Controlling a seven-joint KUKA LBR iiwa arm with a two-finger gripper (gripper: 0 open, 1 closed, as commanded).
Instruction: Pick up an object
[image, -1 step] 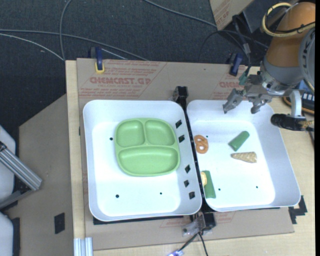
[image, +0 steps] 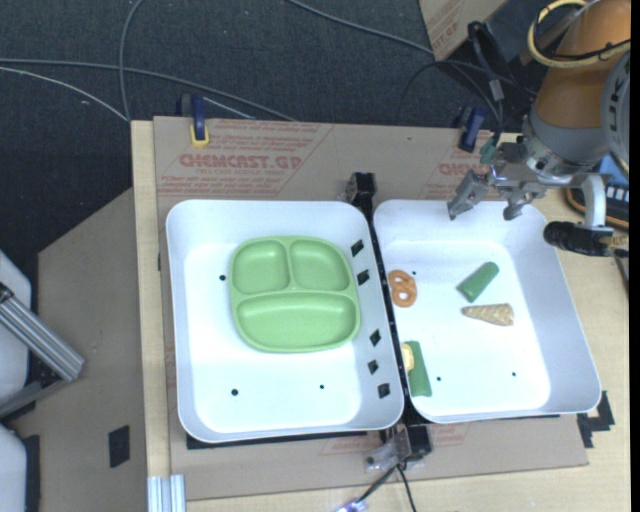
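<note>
My gripper (image: 487, 207) hangs over the far rim of the right bin (image: 560, 330), fingers spread apart and nothing between them. Below it in that bin lie a green cylinder-like piece (image: 478, 281), a tan cone (image: 489, 314), a small orange pretzel (image: 402, 287) and a green stick with a yellow end (image: 415, 367) near the left wall. All of them rest on the bin floor, apart from the gripper.
The left bin (image: 200, 380) holds a green divided plate (image: 294, 294). Black clips line the wall between the bins. Cardboard lies under both bins, with blue clamps at its far edge.
</note>
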